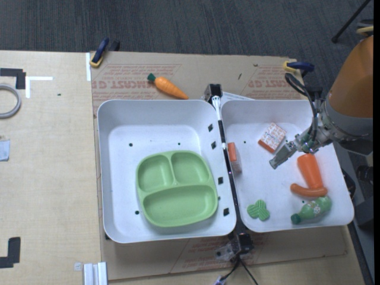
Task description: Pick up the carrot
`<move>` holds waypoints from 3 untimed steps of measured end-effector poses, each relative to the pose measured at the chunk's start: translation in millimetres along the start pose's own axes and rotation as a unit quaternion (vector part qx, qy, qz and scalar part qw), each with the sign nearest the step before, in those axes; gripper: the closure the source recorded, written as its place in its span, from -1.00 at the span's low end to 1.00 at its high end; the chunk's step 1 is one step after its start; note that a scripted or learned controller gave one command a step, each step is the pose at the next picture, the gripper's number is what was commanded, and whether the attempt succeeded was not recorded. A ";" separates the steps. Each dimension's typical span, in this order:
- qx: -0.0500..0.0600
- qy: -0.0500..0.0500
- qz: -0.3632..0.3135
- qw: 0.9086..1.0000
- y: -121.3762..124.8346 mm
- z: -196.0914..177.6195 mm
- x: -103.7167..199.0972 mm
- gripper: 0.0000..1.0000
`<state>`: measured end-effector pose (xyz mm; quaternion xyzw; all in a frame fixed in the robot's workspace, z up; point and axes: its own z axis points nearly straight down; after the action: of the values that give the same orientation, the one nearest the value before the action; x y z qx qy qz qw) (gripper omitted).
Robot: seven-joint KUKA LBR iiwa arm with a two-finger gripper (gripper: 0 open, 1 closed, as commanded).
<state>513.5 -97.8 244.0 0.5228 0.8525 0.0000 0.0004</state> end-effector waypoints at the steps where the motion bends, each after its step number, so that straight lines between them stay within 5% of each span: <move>1: 0.000 0.000 0.036 0.999 5.9 13.6 29.5 -1.00; 2: -0.001 -0.001 0.036 0.999 6.8 4.0 28.6 1.00; 3: -0.001 -0.001 0.036 0.999 6.8 3.9 28.6 -1.00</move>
<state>506.6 -69.3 240.0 0.5534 0.8329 0.0002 0.0016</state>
